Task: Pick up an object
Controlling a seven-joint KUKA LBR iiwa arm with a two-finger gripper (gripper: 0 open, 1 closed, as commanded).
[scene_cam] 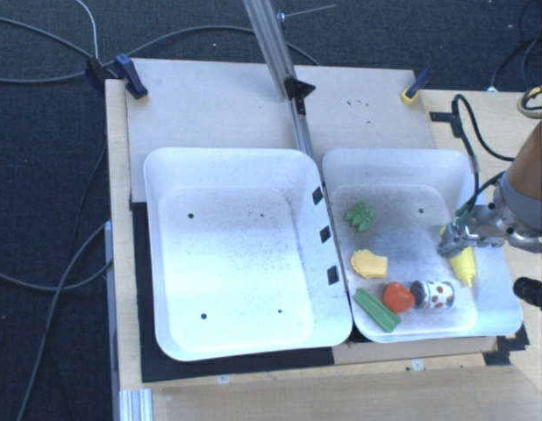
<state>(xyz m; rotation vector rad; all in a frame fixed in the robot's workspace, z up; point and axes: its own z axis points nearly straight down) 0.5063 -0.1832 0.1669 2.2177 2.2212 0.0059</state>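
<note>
Your gripper (455, 242) sits low over the right bin (402, 160), at its right wall, directly above the yellow piece (465, 268) that lies against that side. The jaws look to be at or around the top of that piece, but you cannot tell from this slant whether they are spread or pressed together, nor whether anything is pinched between them.

Nothing is lifted yet as far as the view shows: the yellow piece rests on the bin floor. The other candidates lie nearby in the same bin (all untouched): a green toy (360, 217) toward the middle, a pale yellow lump (369, 264), a green bar (377, 310), a red ball (397, 297) and a spotted cylinder (434, 295) along the front edge.

My read: you are at the grasp stage. Closing, confirming hold and raising remain.
</note>
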